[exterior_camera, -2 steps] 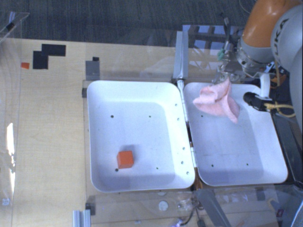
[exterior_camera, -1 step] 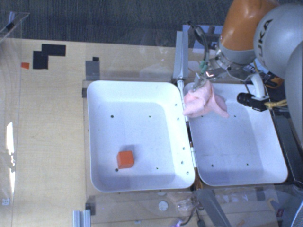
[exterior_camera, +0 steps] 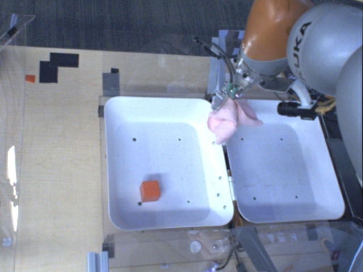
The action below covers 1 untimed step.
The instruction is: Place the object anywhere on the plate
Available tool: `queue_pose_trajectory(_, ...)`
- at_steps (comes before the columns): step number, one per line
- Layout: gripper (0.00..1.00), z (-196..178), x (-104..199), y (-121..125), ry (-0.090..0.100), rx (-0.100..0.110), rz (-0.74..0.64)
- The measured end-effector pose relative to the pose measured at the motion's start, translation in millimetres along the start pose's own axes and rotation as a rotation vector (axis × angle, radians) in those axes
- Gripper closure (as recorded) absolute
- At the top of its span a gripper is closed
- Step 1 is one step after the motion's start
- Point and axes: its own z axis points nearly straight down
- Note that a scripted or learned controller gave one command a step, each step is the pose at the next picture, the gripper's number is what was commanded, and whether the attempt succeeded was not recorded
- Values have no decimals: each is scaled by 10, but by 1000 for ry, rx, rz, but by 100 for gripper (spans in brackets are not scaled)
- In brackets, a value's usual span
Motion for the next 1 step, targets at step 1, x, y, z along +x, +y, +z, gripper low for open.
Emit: queue_pose_trajectory(1,100,-164,398,328,-2,-4,-403)
